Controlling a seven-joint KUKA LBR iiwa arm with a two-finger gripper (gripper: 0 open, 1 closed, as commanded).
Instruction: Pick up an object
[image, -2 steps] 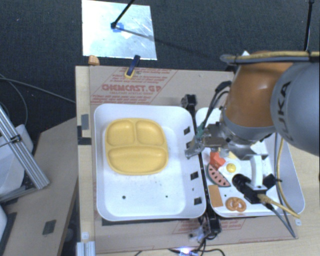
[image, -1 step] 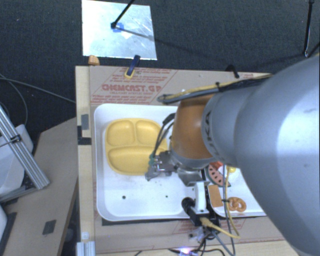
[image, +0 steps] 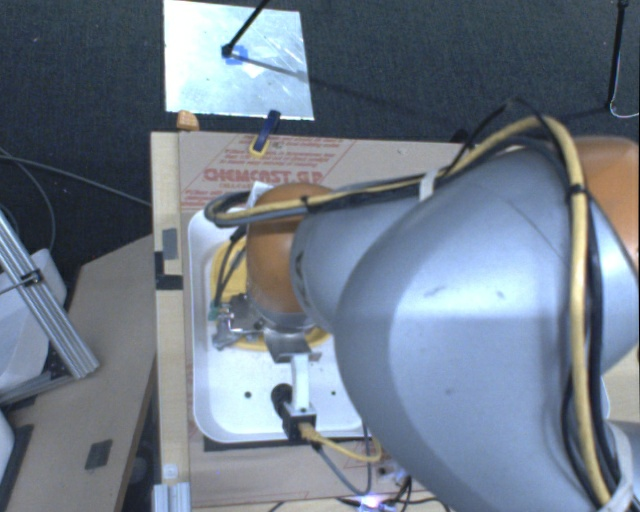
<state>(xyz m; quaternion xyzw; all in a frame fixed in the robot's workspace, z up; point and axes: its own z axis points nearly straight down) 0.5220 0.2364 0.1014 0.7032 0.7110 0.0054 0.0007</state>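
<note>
Yellow object (image: 232, 336): flat, rounded item, bright yellow, lying on the floor of the white bin (image: 225, 420) at centre-left of the frame. Visible as a curved yellow sliver along the bin's left side and as a thin yellow edge lower down, just above the bin's bare lower floor (the larger part is covered from above, so its full outline and kind cannot be told). Pose: lying flat, as far as can be seen. Whether other objects lie in the bin cannot be told.

A tan wooden bench (image: 168, 300) carries a shallow white bin (image: 225, 405) on its red-lettered board (image: 330, 160).
</note>
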